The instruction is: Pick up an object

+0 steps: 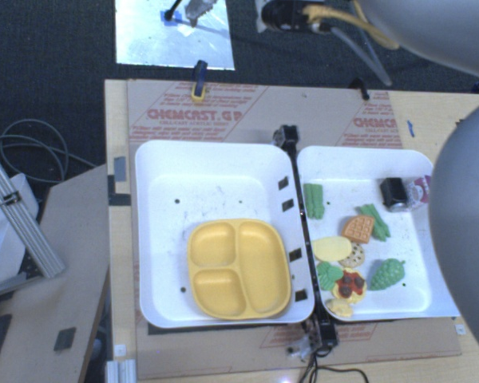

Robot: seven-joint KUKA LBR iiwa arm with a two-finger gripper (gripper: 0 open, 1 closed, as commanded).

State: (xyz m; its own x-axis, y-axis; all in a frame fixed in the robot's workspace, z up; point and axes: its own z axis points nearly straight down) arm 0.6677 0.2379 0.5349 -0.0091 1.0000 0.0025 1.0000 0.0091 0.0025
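The bench (223, 110) is a pale board with red lettering printed across its far part, standing on a dark carpeted floor (48, 54). A yellow clamp (199, 83) grips the bench's far edge, and beyond it a shiny metal plate (172, 22) lies on the floor. Loose cables (32, 146) curl on the floor off the bench's left edge, beside a tan side table (72, 278) and a silver rail (20, 214).

Two white bins sit side by side, touching along a black-clipped seam. The left bin (215, 170) holds a yellow tray (239, 268) with three compartments, set toward its near right corner. The right bin (343, 170) carries a scatter of toy food: a green pod (313, 199) near its left wall, a waffle (358, 229) touching a green leaf (375, 219), a yellow slice (332, 249), a cookie (353, 256), a green lump (387, 274) toward the near right corner, and a small heap (345, 287) of red, green and yellow bits by the near edge.

The arm (467, 246) covers the right bin's right edge as a blurred grey mass. The gripper (399, 193) shows as a dark block low in the bin's far right corner, with a reddish blur just beside it. Whether its jaws are apart or together cannot be told. The toy food lies to its left and nearer the bin's near edge; the leaf is closest, apart from it.
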